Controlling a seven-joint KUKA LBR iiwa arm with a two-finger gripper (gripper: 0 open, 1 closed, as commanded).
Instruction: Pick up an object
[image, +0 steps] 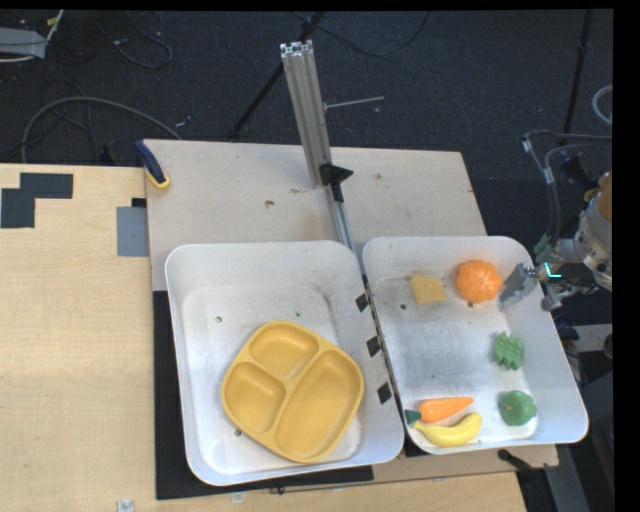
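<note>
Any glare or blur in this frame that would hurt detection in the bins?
Camera view: lighting is even and soft, shadows faint; white bins bright but not blown out. Orange and banana read sharp enough. The hand at the right bin's edge is small and soft; floor behind is dark.

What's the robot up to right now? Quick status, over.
End effector at right bin's upper edge, beside orange, holding nothing visible. Carrot, banana untouched. Nothing blocking.

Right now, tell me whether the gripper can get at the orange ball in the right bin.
Probably yes. The gripper sits at the right bin's right rim, just beside the orange ball. Nothing lies between them; the yellow block is on the ball's far side and the green piece lies nearer the camera.
</note>
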